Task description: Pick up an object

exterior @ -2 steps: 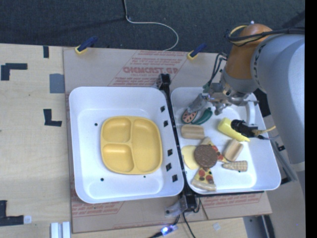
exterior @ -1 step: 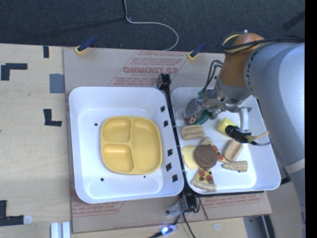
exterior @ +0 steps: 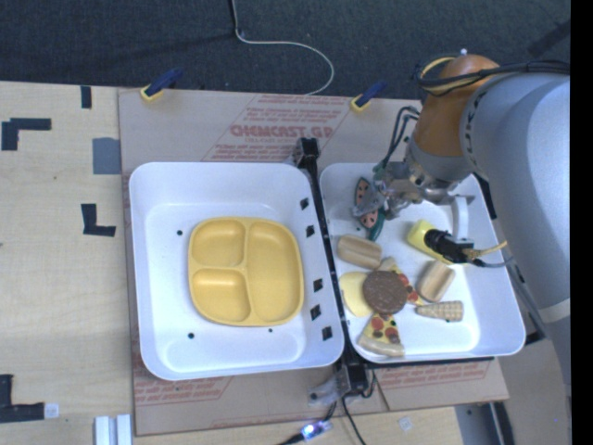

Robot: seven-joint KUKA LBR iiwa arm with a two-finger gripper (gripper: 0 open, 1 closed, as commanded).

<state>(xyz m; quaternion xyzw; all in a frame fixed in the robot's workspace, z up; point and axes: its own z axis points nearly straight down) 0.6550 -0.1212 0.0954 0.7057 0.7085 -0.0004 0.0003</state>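
Observation:
My gripper (exterior: pixel 368 204) is low in the back left part of the right bin (exterior: pixel 496 327), pointing toward the divider. Just in front of it lies a tan bread roll (exterior: pixel 359 250). A brown patty (exterior: pixel 384 291) rests partly on a pale yellow disc (exterior: pixel 349 293). Beside them are a tan bun piece (exterior: pixel 435 280), a waffle cone (exterior: pixel 440 311) and a pizza slice (exterior: pixel 382 336). A yellow piece (exterior: pixel 420 234) lies right of the gripper. Something small with red and green shows at the gripper's tip, and I cannot make out what it is.
The left bin (exterior: pixel 157 248) holds a yellow divided plate (exterior: pixel 246 271). The grey arm with its orange band (exterior: pixel 445 109) covers the right bin's back right corner. Black clips line the divider (exterior: pixel 320 248) between the bins.

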